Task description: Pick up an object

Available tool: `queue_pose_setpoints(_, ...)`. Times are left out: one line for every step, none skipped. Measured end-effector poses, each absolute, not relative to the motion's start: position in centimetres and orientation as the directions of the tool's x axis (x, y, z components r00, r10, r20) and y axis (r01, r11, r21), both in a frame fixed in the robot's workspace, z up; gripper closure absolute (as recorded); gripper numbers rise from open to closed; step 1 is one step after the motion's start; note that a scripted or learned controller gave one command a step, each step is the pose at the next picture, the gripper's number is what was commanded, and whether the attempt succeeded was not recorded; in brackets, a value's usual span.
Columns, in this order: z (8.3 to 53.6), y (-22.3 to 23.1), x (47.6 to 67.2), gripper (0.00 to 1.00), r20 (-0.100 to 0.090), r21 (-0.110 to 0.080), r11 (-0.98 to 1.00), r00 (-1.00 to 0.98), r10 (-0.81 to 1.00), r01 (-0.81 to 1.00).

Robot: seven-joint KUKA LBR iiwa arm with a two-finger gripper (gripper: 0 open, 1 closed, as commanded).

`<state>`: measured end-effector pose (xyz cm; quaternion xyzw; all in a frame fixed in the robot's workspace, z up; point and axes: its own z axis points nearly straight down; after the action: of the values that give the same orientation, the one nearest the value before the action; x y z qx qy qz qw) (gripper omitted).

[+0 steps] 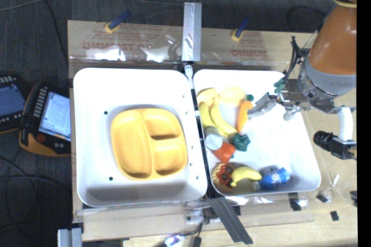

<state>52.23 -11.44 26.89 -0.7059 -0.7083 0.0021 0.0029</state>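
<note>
The right bin (301, 147) holds a heap of toy food along its left side. Two yellow bananas (212, 116) lie beside an orange carrot (243, 116) and a pale yellow piece (233, 95). Below them are a green piece (240, 141), a red-orange piece (226, 151), another banana (244, 174) and a blue object (274, 177). My gripper (273, 109) hangs over the bin's upper right part, just right of the carrot, open with nothing between its fingers. One fingertip (258, 106) points at the carrot without touching it.
The left bin (93, 124) holds a yellow divided plate (149, 141). A metal divider (192, 31) stands at the back between the bins. A handheld pendant (46, 118) lies off the bench on the left. Bare bin floor lies under and right of the gripper.
</note>
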Motion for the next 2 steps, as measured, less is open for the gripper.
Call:
queue_pose_setpoints(18.2,-9.8,56.8,0.00,0.003,-0.006,0.263,-0.263,0.965,0.965)
queue_pose_setpoints(9.1,-12.3,57.6,0.00,0.001,-0.001,0.284,-0.284,0.959,0.959)
